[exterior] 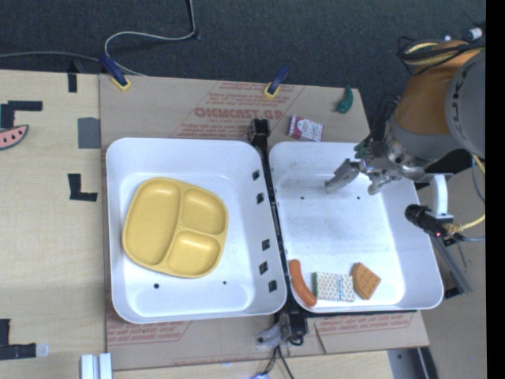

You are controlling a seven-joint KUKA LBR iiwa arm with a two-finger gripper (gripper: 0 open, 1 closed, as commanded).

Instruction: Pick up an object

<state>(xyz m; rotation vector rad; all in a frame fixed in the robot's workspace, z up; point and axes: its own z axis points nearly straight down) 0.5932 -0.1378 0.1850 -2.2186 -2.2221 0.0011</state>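
We see the gripper (361, 178) spread wide, nothing between its fingers, hovering over the right bin (410, 235) at its far end. Sausage (301, 282), green-patterned packet (334, 287) and biscuit (365, 280) lie well apart from it, along the near edge.

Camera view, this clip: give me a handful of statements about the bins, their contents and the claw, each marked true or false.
1. The yellow divided plate lies in the left bin. True.
2. The claw holds the sausage. False: the sausage lies at the near edge of the right bin, apart from the claw, which has nothing between its open fingers.
3. The sausage, a small printed packet and a brown cracker lie in a row along the right bin's near edge. True.
4. The claw hovers over the left bin. False: it is over the far part of the right bin.
5. The plate has three compartments. True.
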